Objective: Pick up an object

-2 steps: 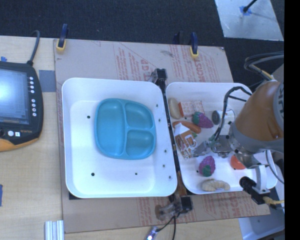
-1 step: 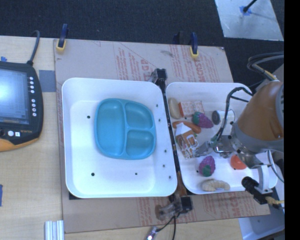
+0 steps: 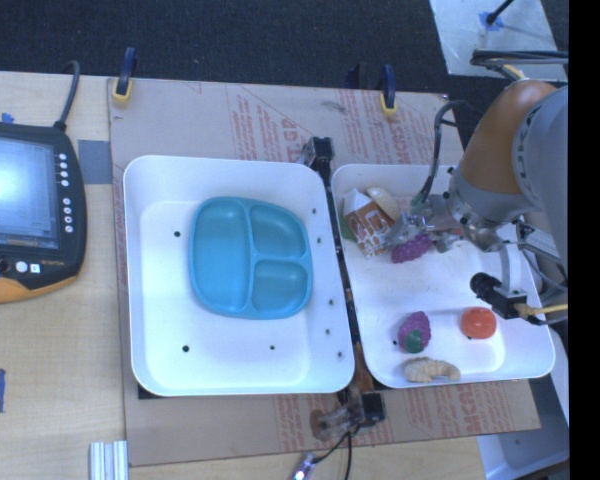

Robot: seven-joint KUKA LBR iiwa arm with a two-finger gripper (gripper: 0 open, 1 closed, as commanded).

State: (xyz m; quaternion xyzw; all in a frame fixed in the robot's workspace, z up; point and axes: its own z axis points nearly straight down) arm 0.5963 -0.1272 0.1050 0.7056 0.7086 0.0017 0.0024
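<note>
In the right bin (image 3: 450, 280) lie a brown and white carton (image 3: 368, 218), a purple bunch-like toy (image 3: 412, 249), a purple and green toy vegetable (image 3: 413, 331), a red tomato-like ball (image 3: 477, 323) and a tan, peanut-shaped piece (image 3: 430, 370). The grey arm with its orange band (image 3: 498, 143) reaches in from the right over the bin's far side. My gripper (image 3: 427, 226) hangs low just above and right of the purple bunch, close to the carton. Whether it touches either one is not visible.
The left bin (image 3: 160, 268) holds a blue divided plate (image 3: 250, 257). A tablet-like screen (image 3: 25, 203) sits on the bench at far left. Clamps (image 3: 125, 80) pin the cardboard sheet under the bins. A black fitting with cables (image 3: 492, 292) hangs off the arm above the right bin.
</note>
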